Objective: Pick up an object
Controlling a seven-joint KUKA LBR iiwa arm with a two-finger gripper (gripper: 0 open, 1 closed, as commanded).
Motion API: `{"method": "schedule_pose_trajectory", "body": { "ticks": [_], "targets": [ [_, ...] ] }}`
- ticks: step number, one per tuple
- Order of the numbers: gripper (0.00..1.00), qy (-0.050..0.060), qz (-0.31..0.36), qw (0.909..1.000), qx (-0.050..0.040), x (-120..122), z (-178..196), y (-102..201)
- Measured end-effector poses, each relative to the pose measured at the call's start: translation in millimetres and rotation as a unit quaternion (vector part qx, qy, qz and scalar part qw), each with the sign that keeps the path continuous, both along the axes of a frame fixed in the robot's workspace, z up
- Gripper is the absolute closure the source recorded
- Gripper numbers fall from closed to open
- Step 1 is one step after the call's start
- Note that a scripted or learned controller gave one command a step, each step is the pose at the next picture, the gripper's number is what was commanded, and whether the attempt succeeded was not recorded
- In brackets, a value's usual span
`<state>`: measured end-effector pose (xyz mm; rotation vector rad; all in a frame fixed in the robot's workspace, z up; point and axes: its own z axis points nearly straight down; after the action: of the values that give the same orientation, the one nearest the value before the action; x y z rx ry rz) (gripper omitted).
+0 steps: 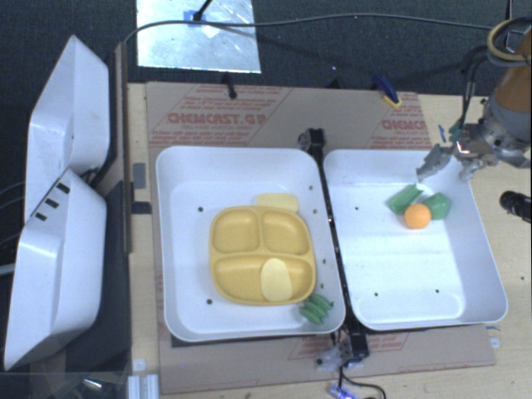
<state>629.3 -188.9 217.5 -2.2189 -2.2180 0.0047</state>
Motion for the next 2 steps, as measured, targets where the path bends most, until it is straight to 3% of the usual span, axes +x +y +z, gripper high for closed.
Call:
{"method": "schedule_pose_trajectory", "body": {
  "ticks": [1, 2],
  "targets": [
    [0.0, -0.003, 0.001, 1.0, -0.0005, 1.4, 3.5, 0.3],
    [0.0, -0.002, 0.0, 1.0, -0.0003, 4.3, -38.6, -1.3]
  ]
}}
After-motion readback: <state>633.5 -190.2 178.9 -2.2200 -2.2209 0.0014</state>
